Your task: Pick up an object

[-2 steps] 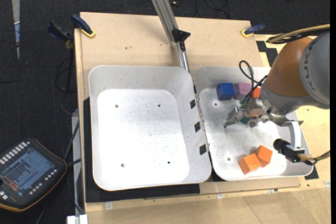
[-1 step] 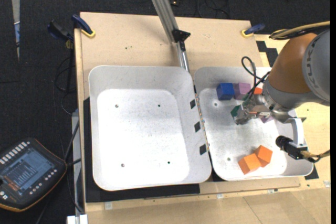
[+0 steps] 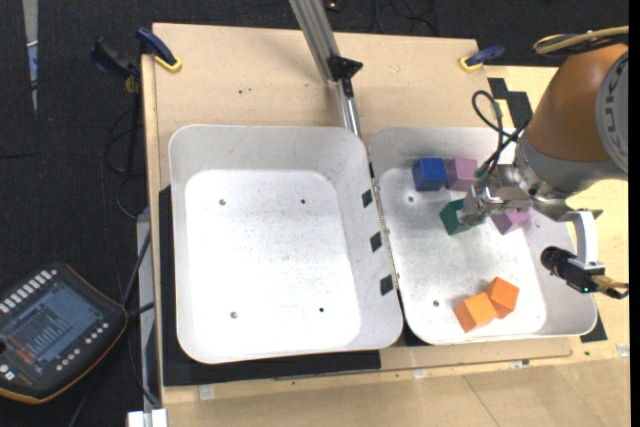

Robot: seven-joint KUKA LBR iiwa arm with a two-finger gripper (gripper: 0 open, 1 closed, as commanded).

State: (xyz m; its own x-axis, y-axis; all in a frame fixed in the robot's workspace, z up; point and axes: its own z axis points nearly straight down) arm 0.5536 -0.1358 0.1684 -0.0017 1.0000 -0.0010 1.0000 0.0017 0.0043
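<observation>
In the right bin [image 3: 420, 330], a blue cube [image 3: 430, 173] lies at the far side with a pink block [image 3: 463, 171] touching its right side. A dark green block [image 3: 454, 218] sits near the bin's middle. My gripper [image 3: 482, 206] hangs low over the bin, right beside the green block and partly covering its right side. A purple block [image 3: 513, 219] peeks out just right of the gripper. Two orange blocks [image 3: 476, 312] [image 3: 504, 295] lie together near the front right corner.
The left bin [image 3: 190, 215] sits beside the right one, sharing a taped middle edge. A slanted metal pole [image 3: 310, 5] runs in from the top. A teach pendant [image 3: 45, 330] lies off the bench at lower left.
</observation>
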